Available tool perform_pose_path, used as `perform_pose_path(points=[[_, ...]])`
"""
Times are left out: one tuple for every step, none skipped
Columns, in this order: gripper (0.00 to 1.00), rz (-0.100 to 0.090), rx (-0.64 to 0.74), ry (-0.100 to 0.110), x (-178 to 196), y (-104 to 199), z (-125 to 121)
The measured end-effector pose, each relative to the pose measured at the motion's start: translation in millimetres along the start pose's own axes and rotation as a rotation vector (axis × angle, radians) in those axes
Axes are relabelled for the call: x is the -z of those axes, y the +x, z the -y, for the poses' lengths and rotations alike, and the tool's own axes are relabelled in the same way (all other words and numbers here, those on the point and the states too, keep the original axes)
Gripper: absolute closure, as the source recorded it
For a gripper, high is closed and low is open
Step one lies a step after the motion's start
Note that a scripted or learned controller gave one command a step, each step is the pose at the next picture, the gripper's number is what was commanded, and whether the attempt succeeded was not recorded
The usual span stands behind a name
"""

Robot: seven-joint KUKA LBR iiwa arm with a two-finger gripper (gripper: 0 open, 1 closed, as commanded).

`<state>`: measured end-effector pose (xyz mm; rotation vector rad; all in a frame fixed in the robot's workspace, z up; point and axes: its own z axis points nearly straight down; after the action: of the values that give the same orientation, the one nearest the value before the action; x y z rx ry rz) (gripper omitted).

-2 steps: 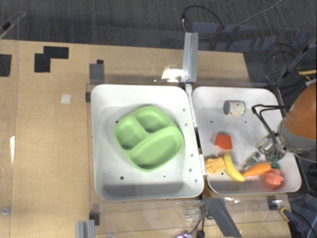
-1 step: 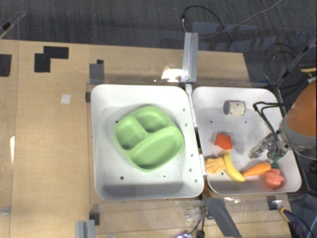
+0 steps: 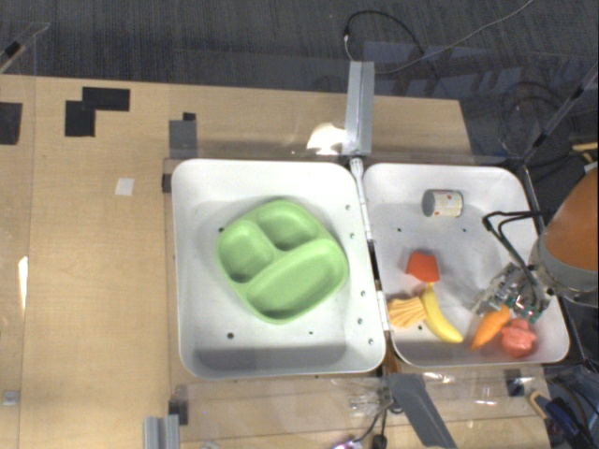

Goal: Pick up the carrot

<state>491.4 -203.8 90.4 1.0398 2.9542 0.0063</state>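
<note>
— Carrot (image 3: 489,326) position? Where is it found?

— It is seen in the right bin (image 3: 468,181), near the front wall, lying at a slant. The banana (image 3: 440,314) is taken as the landmark: the carrot is just to the right of the banana's lower end, close to it but, as it seems, not touching. A pink round thing (image 3: 518,340) lies on the far side of the carrot from the banana, apparently touching it.

— And the gripper (image 3: 510,296)?

— It is placed right of the banana as well, just above the upper end of the carrot. How wide it stands cannot be told; the tip is blurred and small. Nothing can be said to be held.

— How should the grasp be done well?

— The closing line should probably be set across the carrot's thin width, not along its length. The descent is best centred on the middle of the carrot, so that the banana on one side and the pink thing on the other are not caught together with it. The front wall is near, so a straight vertical approach is judged safer. The lift should be confirmed only when the carrot is seen raised.
</note>
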Motion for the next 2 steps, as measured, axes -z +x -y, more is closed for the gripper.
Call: perform_pose_path(points=[[0.00, 0.013, -0.003, 0.000, 0.9, -3.6, 1.2], [0.00, 0.002, -0.310, 0.005, -0.6, -1.1, 4.6]])
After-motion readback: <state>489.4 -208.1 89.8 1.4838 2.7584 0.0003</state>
